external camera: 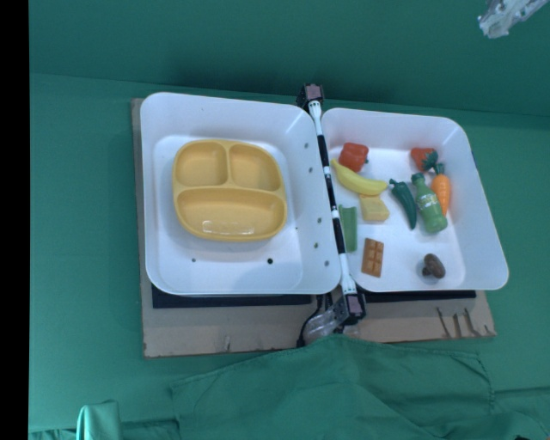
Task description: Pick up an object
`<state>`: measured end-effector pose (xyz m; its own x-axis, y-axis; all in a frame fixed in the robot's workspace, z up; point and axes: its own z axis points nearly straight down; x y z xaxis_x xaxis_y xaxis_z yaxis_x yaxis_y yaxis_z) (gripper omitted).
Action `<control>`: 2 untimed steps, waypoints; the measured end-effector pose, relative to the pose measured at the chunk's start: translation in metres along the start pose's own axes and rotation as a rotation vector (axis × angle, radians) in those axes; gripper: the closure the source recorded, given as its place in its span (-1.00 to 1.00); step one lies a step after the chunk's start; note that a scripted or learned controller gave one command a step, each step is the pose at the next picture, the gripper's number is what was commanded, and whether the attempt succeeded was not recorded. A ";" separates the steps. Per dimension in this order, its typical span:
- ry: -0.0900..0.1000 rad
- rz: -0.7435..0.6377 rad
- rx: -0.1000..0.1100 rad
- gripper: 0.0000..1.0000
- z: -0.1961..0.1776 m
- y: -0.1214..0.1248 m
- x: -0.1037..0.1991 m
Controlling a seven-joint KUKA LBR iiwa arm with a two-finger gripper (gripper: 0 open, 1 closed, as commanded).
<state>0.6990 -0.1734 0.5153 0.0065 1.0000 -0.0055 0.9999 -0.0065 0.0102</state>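
Presently: gripper (507, 17) at the view's top right corner, above the green cloth, well clear of both bins; finger state cannot be told. Left bin (163, 258): yellow divided plate (229, 189). Right bin (481, 249): banana (357, 181), green bottle (429, 206), carrot (442, 192), chocolate bar (372, 257).

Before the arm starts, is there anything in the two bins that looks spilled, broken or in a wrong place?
Nothing stands out. The yellow divided plate lies flat in the left bin. The toy foods, among them the banana and the green bottle, lie loose but inside the right bin, none over the rim.
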 end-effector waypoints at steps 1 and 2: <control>0.001 -0.005 -0.001 1.00 -0.035 0.000 0.028; 0.002 0.001 0.012 1.00 0.021 0.000 -0.016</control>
<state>0.6987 -0.1899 0.4942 0.0079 1.0000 -0.0032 1.0000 -0.0079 -0.0016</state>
